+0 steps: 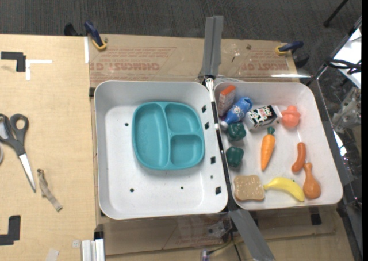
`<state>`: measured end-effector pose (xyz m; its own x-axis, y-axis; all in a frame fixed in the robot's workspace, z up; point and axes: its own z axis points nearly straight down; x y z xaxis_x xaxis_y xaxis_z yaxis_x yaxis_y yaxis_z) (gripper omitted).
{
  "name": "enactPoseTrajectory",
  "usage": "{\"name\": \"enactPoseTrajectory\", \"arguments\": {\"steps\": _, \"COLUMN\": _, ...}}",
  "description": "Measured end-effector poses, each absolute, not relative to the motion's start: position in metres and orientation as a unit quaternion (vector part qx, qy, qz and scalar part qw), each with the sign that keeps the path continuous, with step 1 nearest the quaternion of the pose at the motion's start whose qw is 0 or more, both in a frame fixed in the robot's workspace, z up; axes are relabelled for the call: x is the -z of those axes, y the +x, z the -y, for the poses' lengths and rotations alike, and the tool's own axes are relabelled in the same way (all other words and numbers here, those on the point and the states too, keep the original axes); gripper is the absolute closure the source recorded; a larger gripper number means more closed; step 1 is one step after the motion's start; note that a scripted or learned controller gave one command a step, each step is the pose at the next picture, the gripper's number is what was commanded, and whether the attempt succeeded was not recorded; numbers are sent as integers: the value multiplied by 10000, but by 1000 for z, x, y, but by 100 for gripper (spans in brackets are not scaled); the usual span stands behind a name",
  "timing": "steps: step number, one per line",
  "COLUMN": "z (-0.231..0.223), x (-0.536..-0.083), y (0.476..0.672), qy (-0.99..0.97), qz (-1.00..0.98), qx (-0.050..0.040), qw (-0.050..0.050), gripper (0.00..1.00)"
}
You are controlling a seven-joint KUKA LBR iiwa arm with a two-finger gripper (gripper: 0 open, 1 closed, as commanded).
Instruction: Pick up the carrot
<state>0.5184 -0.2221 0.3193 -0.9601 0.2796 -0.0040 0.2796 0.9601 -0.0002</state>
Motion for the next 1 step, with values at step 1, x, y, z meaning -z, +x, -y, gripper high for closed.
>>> {"name": "enactPoseTrajectory", "arguments": {"steps": 1, "z": 222, "x": -319, "y": 518, "qy": 1411, "qz": -9900, "qx": 2, "qw": 17, "gripper": 0}}
